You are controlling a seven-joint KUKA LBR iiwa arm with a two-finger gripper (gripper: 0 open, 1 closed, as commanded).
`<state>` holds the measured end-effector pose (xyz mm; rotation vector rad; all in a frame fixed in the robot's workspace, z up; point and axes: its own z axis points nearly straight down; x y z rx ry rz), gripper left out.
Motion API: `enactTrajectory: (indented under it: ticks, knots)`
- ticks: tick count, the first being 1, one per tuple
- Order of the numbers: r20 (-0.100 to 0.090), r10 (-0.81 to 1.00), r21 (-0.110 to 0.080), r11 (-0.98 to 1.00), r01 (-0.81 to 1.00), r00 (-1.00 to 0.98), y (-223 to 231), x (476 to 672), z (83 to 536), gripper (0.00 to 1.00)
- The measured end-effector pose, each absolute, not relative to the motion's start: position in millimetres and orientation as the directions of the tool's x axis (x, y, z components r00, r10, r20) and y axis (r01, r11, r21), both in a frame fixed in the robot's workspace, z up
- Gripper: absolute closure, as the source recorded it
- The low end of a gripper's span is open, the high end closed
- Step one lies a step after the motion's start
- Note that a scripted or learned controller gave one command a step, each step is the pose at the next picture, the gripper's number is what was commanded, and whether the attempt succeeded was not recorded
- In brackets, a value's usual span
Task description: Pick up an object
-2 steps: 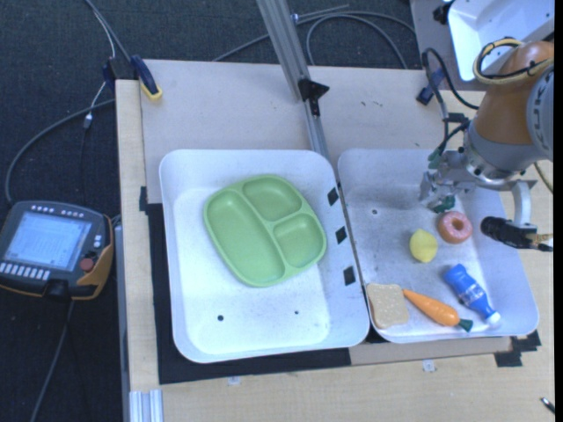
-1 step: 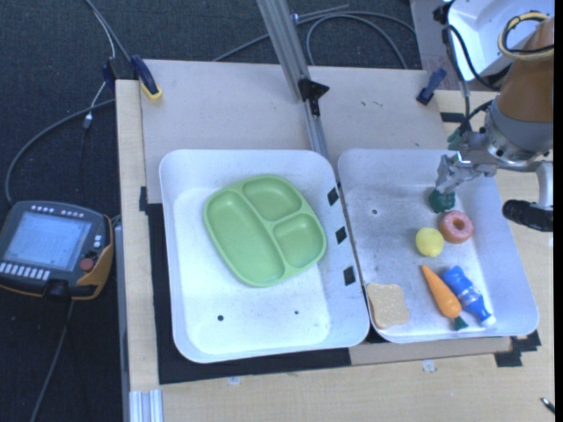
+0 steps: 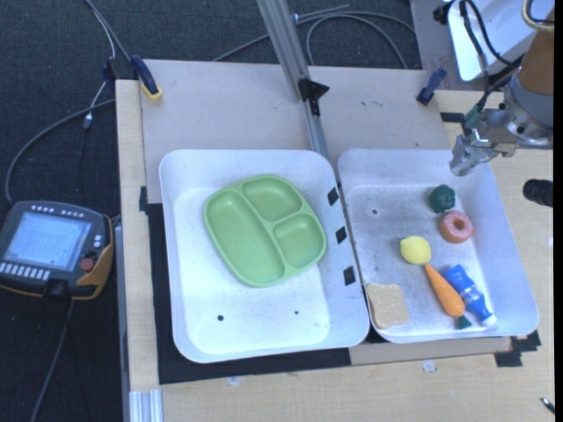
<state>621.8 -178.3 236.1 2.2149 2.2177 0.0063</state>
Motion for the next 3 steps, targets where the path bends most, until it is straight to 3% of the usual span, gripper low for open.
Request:
enactTrajectory:
  ticks: [2,3]
  knots:
    - [0.003,1.000,-0.003,0.005,1.000,-0.005,-75.9,608.9,234.5,1.00]
    - [0.003,1.000,-0.003,0.007,1.000,-0.007,-17.3,591.3,237.7,1.00]
